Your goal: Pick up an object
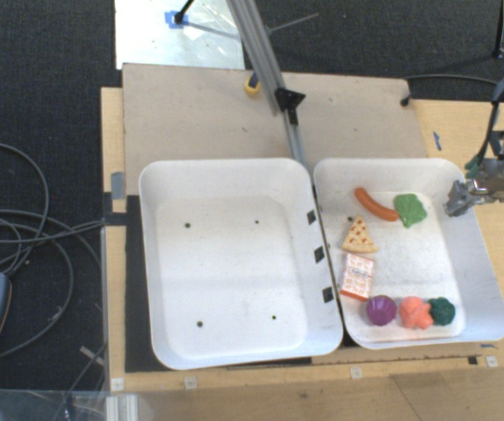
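Green leaf toy (410, 209) lies far in the right bin (479, 261), nearest my tool (459, 198), whose opening I cannot tell, so I'd centre over it before descending, clear of the sausage (376, 204).

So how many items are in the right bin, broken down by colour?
Orange or red: 2, sausage and lumpy piece
Green: 2, leafy piece and dark floret
Purple: 1, round piece
Yellow: 1, pizza slice
White and red: 1, packet
Total: 7
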`<state>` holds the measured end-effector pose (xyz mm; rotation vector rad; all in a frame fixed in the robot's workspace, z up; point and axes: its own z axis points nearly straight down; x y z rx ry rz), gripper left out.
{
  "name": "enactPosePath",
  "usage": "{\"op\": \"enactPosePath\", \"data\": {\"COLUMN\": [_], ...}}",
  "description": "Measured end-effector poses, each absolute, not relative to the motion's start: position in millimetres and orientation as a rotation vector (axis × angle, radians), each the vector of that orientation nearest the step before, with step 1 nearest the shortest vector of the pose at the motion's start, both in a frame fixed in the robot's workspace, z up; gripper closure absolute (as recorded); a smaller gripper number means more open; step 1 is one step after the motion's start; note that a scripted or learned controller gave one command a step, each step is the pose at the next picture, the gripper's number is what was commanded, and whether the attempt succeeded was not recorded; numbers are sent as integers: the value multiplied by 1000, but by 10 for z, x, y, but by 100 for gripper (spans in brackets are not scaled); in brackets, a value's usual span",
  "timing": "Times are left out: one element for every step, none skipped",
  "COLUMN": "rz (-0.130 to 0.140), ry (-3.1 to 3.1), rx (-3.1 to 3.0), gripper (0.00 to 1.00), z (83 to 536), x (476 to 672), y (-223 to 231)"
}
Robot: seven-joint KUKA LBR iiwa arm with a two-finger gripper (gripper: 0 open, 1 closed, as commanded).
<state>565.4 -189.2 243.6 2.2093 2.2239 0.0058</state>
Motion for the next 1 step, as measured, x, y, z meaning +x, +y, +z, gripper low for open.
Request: {"op": "enactPosePath", "data": {"rz": [5], "ry": [2234], "rx": [2209], "gripper": [100], "z": [2471], "x": [5709], "y": [-1263]}}
